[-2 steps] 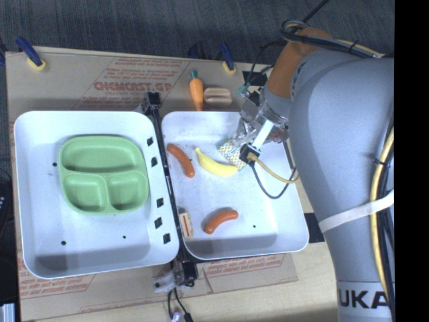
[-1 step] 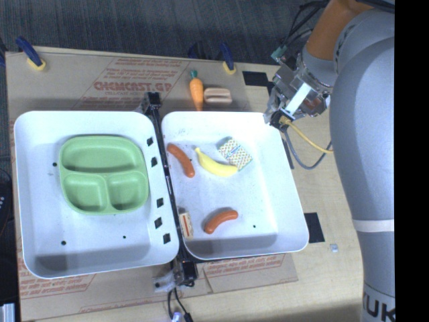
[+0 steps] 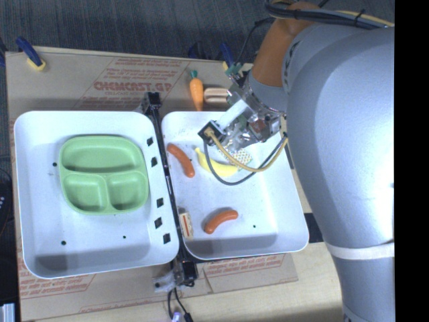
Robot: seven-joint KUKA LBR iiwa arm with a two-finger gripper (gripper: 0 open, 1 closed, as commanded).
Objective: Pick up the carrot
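A green divided plate (image 3: 102, 173) sits in the left bin (image 3: 33, 200). The carrot (image 3: 196, 92) lies on the table (image 3: 120, 79) just beyond the right bin's (image 3: 268, 227) far rim, beside a brown item (image 3: 216, 97). Inside that bin lie two sausages (image 3: 181, 160) (image 3: 220, 220) and a banana (image 3: 218, 166). The claw (image 3: 231, 139) hangs over the banana; whether it is spread, I cannot tell.

The carrot (image 3: 196, 93) lies on the surface (image 3: 120, 79) just beyond the right bin's far rim (image 3: 194, 115), a brown block (image 3: 216, 97) touching its right side. Its left side is open. The tool (image 3: 231, 143) hangs low over the right bin's far part, crowding the banana (image 3: 218, 165); the near floor holds two sausages (image 3: 220, 220), apart.
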